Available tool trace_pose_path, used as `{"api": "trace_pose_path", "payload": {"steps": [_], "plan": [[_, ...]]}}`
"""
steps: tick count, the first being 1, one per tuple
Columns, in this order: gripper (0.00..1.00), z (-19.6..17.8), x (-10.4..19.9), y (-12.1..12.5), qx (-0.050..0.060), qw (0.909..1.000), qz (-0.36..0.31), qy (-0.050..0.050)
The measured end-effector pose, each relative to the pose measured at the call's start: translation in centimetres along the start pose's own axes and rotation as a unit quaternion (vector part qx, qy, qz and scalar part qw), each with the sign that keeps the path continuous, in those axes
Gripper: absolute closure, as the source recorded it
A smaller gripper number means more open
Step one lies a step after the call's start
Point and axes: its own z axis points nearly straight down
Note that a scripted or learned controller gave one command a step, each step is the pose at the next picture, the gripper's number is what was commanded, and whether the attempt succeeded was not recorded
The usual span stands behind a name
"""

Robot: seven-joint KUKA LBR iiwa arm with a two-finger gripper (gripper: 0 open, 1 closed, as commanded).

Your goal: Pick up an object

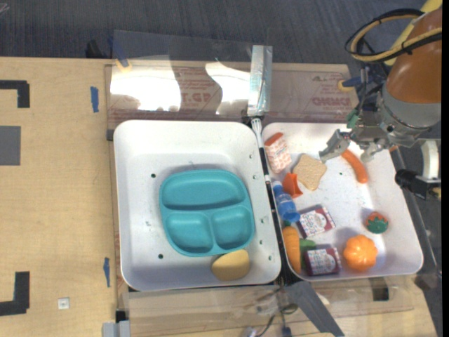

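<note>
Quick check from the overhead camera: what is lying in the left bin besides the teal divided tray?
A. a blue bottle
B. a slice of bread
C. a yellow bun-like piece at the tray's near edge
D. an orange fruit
C: a yellow bun-like piece rests in the left bin against the near edge of the teal divided tray.

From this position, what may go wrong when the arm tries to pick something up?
1. The end effector hangs between the bread slice and the orange carrot-like piece; a descent there may push them apart and catch neither.
2. The items along the right bin's left wall are crowded together, so a grasp there may disturb neighbours.
</note>
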Motion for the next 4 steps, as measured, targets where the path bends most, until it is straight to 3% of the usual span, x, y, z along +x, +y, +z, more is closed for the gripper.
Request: {"api": "trace_pose_path", "payload": {"steps": [1, 2, 4], "plan": [[0.0, 11.6, 0.3, 5.4, 0.006, 0.9997, -0.025, 0.001], [0.0, 13.8, 1.5, 3.4, -0.009, 0.9965, -0.083, -0.004], [0.0, 13.8, 1.3, 3.4, -0.008, 0.9864, -0.164, -0.005]]}}
